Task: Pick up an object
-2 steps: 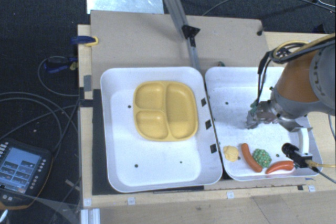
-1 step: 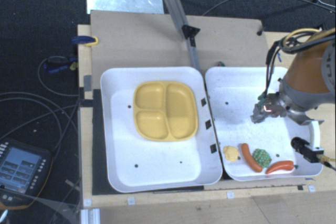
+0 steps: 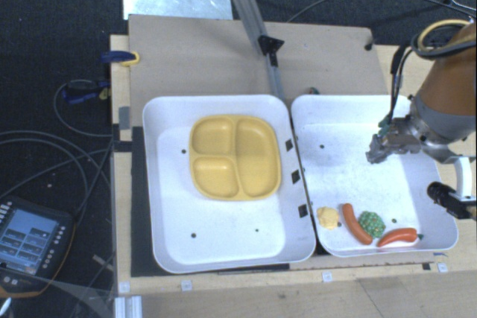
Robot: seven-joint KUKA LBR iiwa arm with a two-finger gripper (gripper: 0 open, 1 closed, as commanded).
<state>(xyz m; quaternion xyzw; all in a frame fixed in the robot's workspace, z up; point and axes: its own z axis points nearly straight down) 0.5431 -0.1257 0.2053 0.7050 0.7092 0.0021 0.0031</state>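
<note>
Toy food [image 3: 367, 225] apart from gripper [image 3: 377, 150].

Grey arm [image 3: 447, 97] from the right, pincer [image 3: 378, 151] low.

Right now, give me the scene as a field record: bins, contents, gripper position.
left bin: holds a yellow divided plate, three compartments, nothing in them
right bin: four food items clustered along its near edge
items, left to right: yellow piece, orange sausage, green broccoli-like piece, red-orange sausage
gripper: over the right bin's upper right area, apart from the food cluster
gripper contents: nothing visibly held
arm entry: from the right
</note>
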